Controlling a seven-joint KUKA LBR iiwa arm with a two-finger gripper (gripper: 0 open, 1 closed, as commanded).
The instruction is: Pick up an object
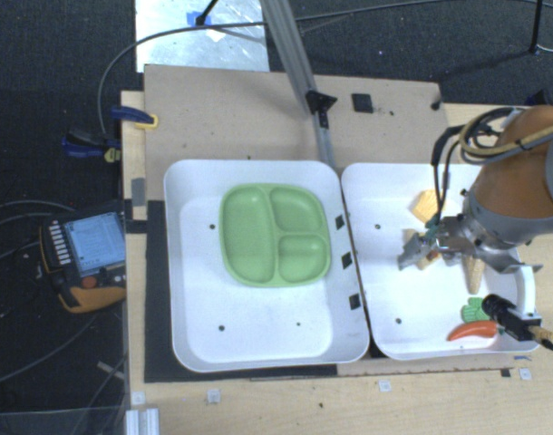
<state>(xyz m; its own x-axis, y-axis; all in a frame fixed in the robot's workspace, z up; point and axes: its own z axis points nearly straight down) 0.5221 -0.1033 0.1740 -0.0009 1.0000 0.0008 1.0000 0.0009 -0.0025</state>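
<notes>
White right bin (pixel 385 279) — orange-red, green-topped carrot (pixel 471 329)

Smooth matt green plastic plate (pixel 275 235), glossy white plastic bins (pixel 195 333), brown cardboard bench (pixel 222 107).

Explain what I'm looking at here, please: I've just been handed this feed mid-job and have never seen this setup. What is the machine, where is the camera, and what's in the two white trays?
One fixed camera looks down at a slant on a bench. The grey robot arm with the orange band reaches in from the right; its two-finger end effector is low over the right shallow white bin.

The left shallow white bin holds a pale green plastic divided plate. The right bin holds small items: a yellow-orange wedge-shaped piece near the end effector, a tan cone-shaped piece partly under the arm, and an orange carrot-like toy with a green top at the near edge.

From this angle I can't tell whether the end effector is gripping anything.
</notes>
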